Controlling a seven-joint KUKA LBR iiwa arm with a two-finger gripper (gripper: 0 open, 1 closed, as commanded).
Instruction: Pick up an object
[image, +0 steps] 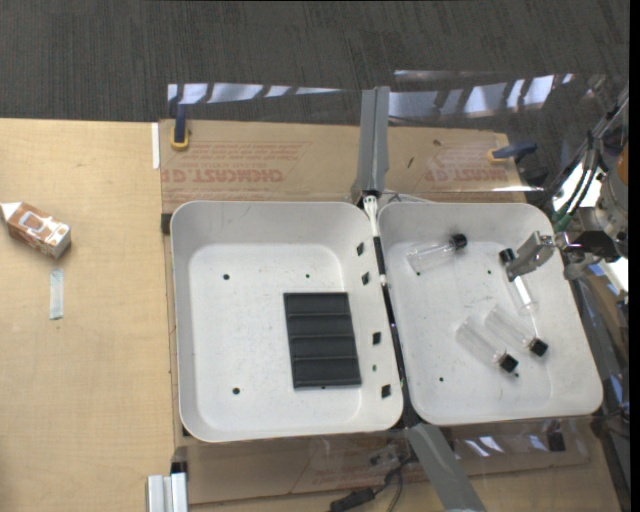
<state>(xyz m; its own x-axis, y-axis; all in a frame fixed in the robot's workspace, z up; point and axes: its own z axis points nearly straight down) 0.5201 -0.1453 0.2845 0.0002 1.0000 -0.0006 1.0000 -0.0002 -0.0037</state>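
A: Where is the gripper (522, 257)?
B: Over the upper right of the right bin (440, 400), reaching in from the right edge.
A: Fingers apart or closed?
B: I cannot tell; they are small and blur together. Nothing can be made out between them.
A: What lies in that bin?
B: Three clear vials with black caps. One vial (437, 251) lies near the top, left of the gripper. A second vial (525, 315) runs down from just under the gripper. The third vial (487, 343) lies below, beside the second.
A: And the left bin (200, 400)?
B: A black ribbed block (322, 339) lies flat near its middle.
A: Outside the bins?
B: A small carton (38, 229) on the bench, far left
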